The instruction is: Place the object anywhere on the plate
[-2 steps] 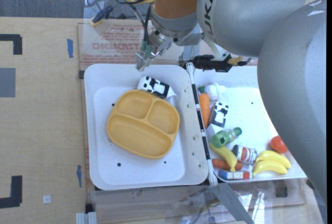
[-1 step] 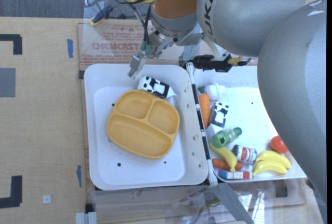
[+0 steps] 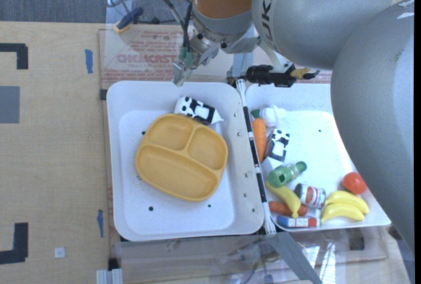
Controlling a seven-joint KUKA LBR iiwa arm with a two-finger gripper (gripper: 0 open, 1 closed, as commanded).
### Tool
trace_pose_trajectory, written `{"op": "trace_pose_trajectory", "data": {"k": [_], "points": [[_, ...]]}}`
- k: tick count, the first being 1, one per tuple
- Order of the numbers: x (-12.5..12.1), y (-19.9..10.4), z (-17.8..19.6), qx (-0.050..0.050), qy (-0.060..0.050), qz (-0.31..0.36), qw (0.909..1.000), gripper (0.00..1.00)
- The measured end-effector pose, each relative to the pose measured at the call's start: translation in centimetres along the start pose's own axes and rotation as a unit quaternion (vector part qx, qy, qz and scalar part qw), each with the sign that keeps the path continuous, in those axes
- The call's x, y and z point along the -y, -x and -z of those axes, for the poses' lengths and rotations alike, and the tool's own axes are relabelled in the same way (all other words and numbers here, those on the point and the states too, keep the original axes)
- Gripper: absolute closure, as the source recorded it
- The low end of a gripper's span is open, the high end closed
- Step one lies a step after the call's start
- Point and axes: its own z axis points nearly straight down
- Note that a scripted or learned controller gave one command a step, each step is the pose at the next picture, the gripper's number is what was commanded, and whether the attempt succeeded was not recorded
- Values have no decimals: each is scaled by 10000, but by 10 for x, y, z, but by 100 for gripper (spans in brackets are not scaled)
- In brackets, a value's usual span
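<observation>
Bananas: two yellow bananas (image 3: pixel 343 206) lie nearest us in the right bin (image 3: pixel 329 119), with a tomato (image 3: pixel 354 182) just beside them.
Plate: we see the yellow plate (image 3: pixel 182 156), three compartments, bare, in the left bin (image 3: pixel 125 144).
Object: we take the cow toy (image 3: pixel 195 110), black and white, as the object; it touches the plate's far rim, lying in the left bin, not on the plate.
Handling: we judge it light and soft, likely to squash, not slip; pinch across its narrow middle, clear of the rim.
Gripper: our gripper (image 3: pixel 181 70) hangs above the bin's far edge, near the toy, nothing in it; we cannot tell open or closed.
</observation>
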Motion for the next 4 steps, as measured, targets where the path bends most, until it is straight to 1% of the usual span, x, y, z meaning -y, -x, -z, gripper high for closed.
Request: {"op": "trace_pose_trajectory", "data": {"k": [1, 2, 3, 4], "points": [[0, 0, 0, -1, -2, 0, 10000, 0], [-1, 1, 11, 17, 33, 0, 10000, 100], [0, -53, -90, -48, -51, 1458, 9893, 100], [87, -58, -43, -49, -48, 2026, 9792, 100]]}}
